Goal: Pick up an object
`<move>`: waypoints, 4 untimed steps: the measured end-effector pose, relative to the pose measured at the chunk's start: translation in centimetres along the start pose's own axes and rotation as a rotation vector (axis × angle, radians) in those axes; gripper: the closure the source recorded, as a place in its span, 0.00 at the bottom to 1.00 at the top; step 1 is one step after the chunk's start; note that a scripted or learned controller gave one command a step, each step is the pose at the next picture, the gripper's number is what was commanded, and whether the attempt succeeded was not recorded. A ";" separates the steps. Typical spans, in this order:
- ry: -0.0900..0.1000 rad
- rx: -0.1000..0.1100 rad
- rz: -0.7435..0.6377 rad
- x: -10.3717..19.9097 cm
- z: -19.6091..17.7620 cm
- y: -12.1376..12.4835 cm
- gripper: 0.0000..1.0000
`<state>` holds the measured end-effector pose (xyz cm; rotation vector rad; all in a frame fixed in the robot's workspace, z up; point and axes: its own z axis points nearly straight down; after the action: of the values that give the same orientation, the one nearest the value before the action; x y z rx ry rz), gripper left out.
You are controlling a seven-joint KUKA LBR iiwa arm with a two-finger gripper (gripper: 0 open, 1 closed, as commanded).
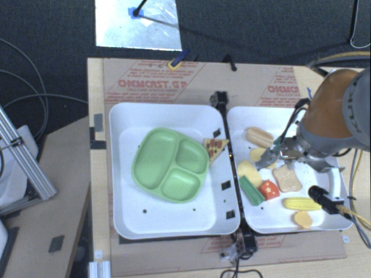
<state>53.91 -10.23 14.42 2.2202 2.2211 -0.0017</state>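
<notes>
Camera view: pincer (270, 158) above toy food (255, 172)

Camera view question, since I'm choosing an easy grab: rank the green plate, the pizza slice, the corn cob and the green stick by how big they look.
Largest to smallest:
1. green plate, by far.
2. corn cob and green stick: they look alike, so no ranking between them.
3. pizza slice, slightly smaller.
</notes>
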 end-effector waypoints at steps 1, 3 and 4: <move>0.003 0.003 0.000 1.4 1.8 -4.6 0.00; -0.003 -0.009 0.003 -3.9 -6.0 -5.2 1.00; 0.003 -0.002 -0.007 0.6 -4.6 -5.2 1.00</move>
<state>48.75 -9.62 19.01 2.2128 2.2300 0.0038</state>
